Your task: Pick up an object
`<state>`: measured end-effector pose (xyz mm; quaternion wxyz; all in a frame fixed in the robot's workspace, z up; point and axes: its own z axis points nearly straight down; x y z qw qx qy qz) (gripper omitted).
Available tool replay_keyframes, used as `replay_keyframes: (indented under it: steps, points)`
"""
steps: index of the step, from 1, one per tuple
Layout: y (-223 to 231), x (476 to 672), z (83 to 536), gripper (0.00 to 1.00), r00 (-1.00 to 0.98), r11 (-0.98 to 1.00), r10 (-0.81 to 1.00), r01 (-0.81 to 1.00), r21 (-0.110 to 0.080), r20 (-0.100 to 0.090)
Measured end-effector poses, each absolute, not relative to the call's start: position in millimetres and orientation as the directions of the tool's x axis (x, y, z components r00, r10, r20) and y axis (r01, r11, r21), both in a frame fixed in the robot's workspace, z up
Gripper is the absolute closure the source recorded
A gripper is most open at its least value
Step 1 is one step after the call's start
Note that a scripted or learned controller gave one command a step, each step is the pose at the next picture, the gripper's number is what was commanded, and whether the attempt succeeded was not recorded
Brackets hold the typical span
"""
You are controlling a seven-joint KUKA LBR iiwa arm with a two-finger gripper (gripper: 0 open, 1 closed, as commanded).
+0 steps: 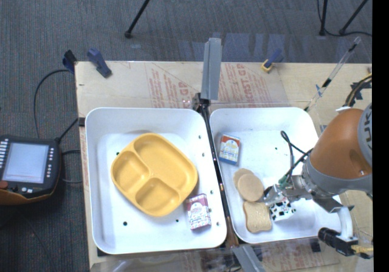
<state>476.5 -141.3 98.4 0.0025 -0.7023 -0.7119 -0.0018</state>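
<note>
Nearest the camera, in the right-hand shallow white bin (304, 120), a tan slice of toy bread (258, 217) lies flat by the front wall, with a round tan biscuit-shaped piece (250, 186) touching its far edge. Just beside both, on their right, the tool (281, 202) of the grey arm with the orange band (340, 150) hangs low over the bin floor — whether it is apart or together cannot be told, and nothing is seen between its tips. Farther back sits a small blue-and-white carton (230, 148), apart from the rest. In the left-hand white bin (97, 143), a small red-and-white packet (199, 211) lies near the front, just beside the corner of a yellow plastic plate with three compartments (154, 173). Beyond the bins the plywood bench (152, 82) carries a blue clamp (98, 62).
</note>
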Motion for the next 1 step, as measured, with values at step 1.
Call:
replay_keyframes:
  steps: [1]
  points:
    - [-67.2, 483.0, 188.0, 1.0, 0.102, -0.102, 0.995, 0.995, 0.0, 0.003]
